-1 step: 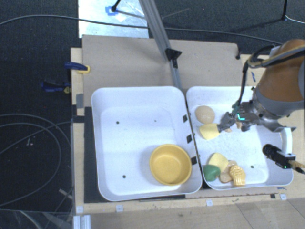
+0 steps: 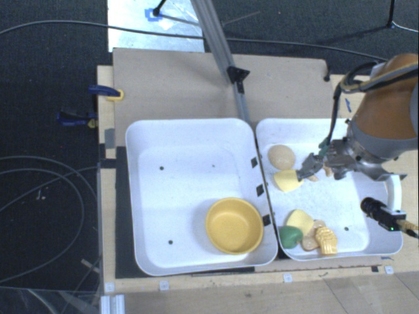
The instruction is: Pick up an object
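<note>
Arm's gripper in the right bin, jaws parted just beside a pale yellow block; yellow bowl in the left bin.

Pale yellow block, tilted, lies touching or just beside the pincer tips, on their left. Beige egg-shaped piece sits just above-left of the pincer. Contact between tips and block unclear.

A round yellow plastic bowl is seen in the left white bin. The gripper is poised in the right white bin, beside a pale yellow block.
</note>
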`<state>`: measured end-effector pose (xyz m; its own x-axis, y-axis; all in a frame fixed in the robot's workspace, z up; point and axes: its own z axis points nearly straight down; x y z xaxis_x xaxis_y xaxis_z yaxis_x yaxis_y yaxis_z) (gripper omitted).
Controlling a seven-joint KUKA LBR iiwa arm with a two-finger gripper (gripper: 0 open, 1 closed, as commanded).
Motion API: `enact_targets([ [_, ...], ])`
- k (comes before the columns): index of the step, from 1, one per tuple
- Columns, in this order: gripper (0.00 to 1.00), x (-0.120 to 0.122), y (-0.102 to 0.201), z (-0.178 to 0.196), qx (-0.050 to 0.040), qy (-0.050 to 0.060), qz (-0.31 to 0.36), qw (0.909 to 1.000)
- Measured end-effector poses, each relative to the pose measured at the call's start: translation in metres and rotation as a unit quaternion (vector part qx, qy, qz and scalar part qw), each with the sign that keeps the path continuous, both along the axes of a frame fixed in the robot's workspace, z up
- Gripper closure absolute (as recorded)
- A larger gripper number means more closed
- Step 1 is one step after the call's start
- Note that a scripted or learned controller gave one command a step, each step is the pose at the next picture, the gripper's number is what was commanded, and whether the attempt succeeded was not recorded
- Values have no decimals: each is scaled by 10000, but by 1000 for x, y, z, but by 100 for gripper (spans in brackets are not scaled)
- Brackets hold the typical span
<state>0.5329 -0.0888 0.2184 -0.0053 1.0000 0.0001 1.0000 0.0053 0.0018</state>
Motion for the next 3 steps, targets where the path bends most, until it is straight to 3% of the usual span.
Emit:
enact_targets([
  [3,0,7,5,-130,4,26,-27,10000],
])
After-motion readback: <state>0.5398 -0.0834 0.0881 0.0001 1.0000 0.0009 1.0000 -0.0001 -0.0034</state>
